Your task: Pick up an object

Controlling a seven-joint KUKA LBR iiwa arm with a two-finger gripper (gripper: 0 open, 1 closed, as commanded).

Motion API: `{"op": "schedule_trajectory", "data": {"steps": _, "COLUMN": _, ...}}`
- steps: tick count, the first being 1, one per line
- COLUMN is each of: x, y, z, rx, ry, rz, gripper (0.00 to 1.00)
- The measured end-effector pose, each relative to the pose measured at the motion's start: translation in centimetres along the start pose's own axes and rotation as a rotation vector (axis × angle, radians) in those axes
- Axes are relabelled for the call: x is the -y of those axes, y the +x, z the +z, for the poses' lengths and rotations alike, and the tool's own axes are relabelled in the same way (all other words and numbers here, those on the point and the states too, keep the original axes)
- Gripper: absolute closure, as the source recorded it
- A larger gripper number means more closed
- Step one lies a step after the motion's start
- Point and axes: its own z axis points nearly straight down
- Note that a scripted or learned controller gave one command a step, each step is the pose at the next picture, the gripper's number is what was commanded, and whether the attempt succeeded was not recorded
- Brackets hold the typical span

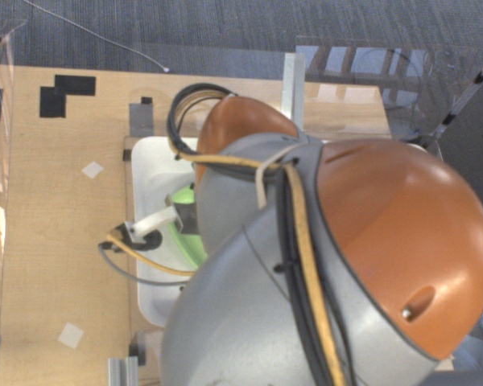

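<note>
— Toward nine o'clock of the view, what does the bench (56,240) carry?

— One white bin (145,167), seen from its left wall up to where the arm covers it. Nothing lies on its bare floor near that wall.

— And the object to pick?

— A bright green thing (191,248) sits in that bin, at the three o'clock side of the visible floor, tucked right against the robot's dark wrist parts.

— How does it lie?

— The green that shows runs roughly from twelve to six o'clock, with a dark part cutting across the middle. Most of it is hidden, so I can't vouch for its true long axis or its shape. The colour is plain and glossy, perhaps plastic.

— Where is the gripper (187,215)?

— Directly over the green thing, or on it. The thing shows at both twelve and six o'clock of it, so I judge the next move turns on a straight vertical motion, not a sideways reach.

— Open or closed? Holding anything?

— I cannot tell. The grey and orange arm (346,256), filling everything from the centre out to three o'clock, hides that.
</note>
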Motion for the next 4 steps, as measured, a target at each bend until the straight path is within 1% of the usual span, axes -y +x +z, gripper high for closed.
{"op": "schedule_trajectory", "data": {"steps": 1, "x": 0.2, "y": -0.8, "z": -4.0, "rx": 0.001, "ry": -0.001, "rz": 0.135, "gripper": 1.0}}
{"op": "schedule_trajectory", "data": {"steps": 2, "x": 0.3, "y": -1.1, "z": -14.1, "rx": 0.0, "ry": -0.002, "rz": -0.261, "gripper": 1.0}}
{"op": "schedule_trajectory", "data": {"steps": 3, "x": -0.3, "y": -1.4, "z": -5.2, "rx": 0.007, "ry": -0.004, "rz": 0.057, "gripper": 1.0}}
{"op": "schedule_trajectory", "data": {"steps": 4, "x": 0.2, "y": -0.5, "z": -20.0, "rx": -0.008, "ry": 0.002, "rz": 0.122, "gripper": 1.0}}
